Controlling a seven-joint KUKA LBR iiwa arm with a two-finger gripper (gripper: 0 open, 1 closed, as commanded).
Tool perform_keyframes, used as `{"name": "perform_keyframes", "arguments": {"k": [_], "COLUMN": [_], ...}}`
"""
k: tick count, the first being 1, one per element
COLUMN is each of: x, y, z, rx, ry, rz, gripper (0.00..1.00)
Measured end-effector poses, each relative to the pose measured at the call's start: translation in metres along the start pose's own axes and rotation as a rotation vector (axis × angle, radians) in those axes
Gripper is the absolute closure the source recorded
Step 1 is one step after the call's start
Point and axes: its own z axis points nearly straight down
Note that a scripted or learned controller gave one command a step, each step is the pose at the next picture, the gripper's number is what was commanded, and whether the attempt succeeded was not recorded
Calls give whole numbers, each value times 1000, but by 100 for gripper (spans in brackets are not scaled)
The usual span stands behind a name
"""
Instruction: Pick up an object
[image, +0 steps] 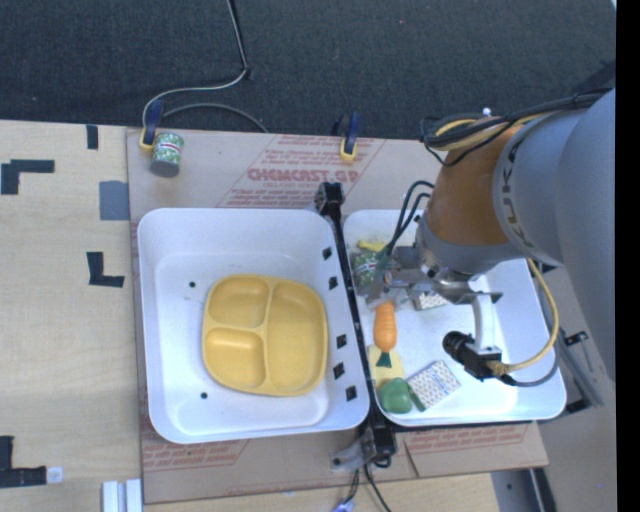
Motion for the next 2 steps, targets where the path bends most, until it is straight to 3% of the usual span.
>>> {"name": "perform_keyframes", "arguments": {"k": [1,2], "x": [68,108], "y": [-11,44], "z": [-50,-30], "rx": [0,2], "ry": [0,-1], "rz": [0,0], "gripper": [100,100]}}
